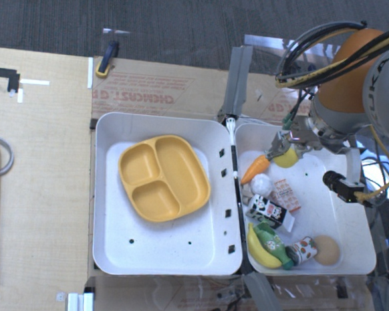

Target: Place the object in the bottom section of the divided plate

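A yellow divided plate (207, 189) lies in the left bin (107, 238), its bottom section (154, 200) bare. My gripper (284, 146) hangs over the back left of the right bin (359, 238), right above a small yellow round fruit (287, 159) and touching or nearly touching it. An orange carrot (255, 168) lies just left of that fruit, against the bin's left wall.
The right bin also holds a white ball (261, 184), a small striped carton (286, 195), a black-and-white cow-patterned pack (269, 212), a banana (261, 249), a green item (272, 237) and a tan egg (326, 250). A black camera mount (339, 185) sticks out beside the wrist.
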Controlling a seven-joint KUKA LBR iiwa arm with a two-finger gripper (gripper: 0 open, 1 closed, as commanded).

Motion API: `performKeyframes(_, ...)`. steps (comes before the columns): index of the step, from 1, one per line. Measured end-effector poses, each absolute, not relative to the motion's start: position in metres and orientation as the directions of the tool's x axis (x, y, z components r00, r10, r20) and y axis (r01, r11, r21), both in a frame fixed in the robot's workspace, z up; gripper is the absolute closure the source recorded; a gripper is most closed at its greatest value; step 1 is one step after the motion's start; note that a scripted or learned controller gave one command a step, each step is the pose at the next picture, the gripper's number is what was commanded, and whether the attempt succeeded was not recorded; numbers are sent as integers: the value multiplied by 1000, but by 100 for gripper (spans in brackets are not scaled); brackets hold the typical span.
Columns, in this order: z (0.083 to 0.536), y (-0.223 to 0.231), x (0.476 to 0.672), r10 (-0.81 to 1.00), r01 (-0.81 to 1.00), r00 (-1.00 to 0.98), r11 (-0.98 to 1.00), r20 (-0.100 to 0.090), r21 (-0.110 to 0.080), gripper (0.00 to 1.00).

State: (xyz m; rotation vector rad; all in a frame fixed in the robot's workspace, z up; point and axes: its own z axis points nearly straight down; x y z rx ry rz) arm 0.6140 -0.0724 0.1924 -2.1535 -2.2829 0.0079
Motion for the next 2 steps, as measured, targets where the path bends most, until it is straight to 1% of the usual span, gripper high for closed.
performKeyframes(1,188,11,571,985,985,-170,170,-1,-7,100)
performKeyframes(2,229,81,538,969,969,-247,247,-1,-7,100)
